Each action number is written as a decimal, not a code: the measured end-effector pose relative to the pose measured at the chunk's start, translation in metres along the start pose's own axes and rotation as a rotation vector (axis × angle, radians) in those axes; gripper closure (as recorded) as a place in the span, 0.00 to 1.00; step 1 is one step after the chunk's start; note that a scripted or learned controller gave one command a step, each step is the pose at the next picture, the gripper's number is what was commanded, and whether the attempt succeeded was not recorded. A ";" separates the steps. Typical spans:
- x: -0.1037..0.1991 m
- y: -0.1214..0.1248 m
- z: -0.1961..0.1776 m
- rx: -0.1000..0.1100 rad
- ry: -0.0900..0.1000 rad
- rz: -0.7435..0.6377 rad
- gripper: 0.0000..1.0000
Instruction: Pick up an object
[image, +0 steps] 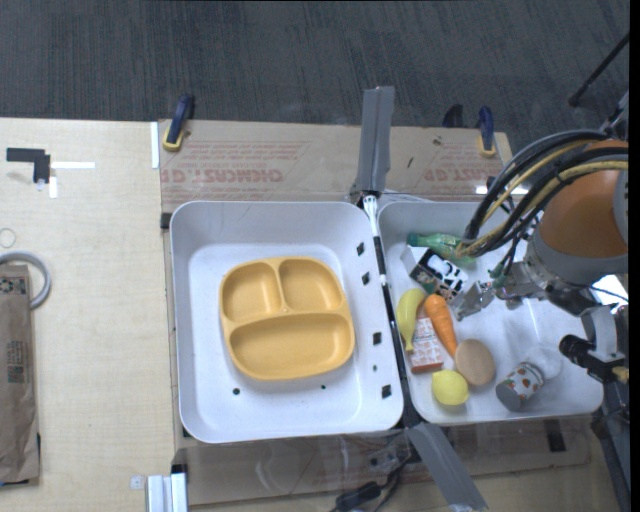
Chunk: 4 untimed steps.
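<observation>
The pincer (478, 298) hung low in the right bin (560, 400), at the end of the grey arm (585, 225) that came in from the right. I could not tell its state, because the metal parts were small and mixed with the things under them. Just left of it lay a black and white item (437, 270), and a green packet (438, 241) lay a little behind that one. The carrot (440, 322) lay near the pincer, on its front-left side, between a banana (409, 313) and the bare bin floor. A red and white packet (425, 347) lay beside the carrot. Further to the front were a potato (475, 361), a lemon (450, 388) and a small can (518, 385), all apart from the pincer. The left bin (200, 400) held a yellow tray (287, 318) with three compartments.
</observation>
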<state>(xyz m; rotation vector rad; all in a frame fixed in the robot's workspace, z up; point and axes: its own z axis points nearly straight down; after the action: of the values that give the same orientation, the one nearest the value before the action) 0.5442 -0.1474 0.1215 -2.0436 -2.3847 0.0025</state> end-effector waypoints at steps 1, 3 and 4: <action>0.054 -0.035 0.027 -0.005 -0.003 -0.026 0.00; 0.055 -0.035 0.018 -0.004 0.000 -0.023 0.00; 0.054 -0.035 0.010 -0.003 0.000 -0.018 1.00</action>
<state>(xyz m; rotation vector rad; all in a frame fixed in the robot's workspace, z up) 0.5011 -0.0998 0.1117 -2.0229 -2.4050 -0.0011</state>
